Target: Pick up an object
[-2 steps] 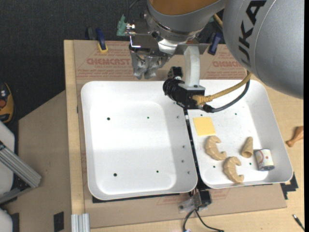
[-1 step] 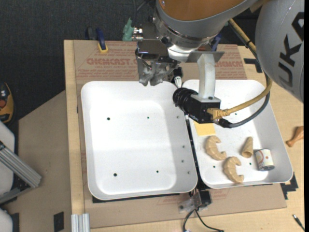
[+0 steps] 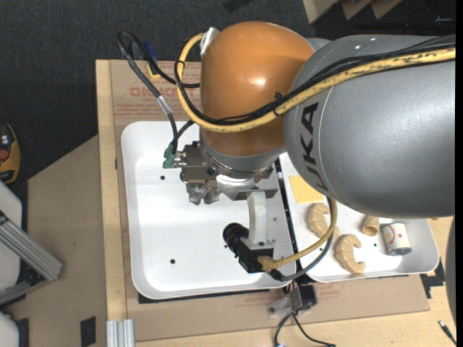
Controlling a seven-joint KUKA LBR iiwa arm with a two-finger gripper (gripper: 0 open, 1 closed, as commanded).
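Objects (image 3: pixel 349 253) lie well apart from the gripper (image 3: pixel 201 185), which hangs over the left bin (image 3: pixel 148 215) beneath the orange wrist (image 3: pixel 246 85); whether it is wide or narrow cannot be told. In the right bin (image 3: pixel 423 260) sit three tan curved pieces (image 3: pixel 318 219), a small white can (image 3: pixel 396 238) and a yellow sheet (image 3: pixel 304 191). A good pick likely means crossing over, centring above one piece that stands apart, then descending straight.

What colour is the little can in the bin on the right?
The little can is white with a red patch; the camera view shows it.
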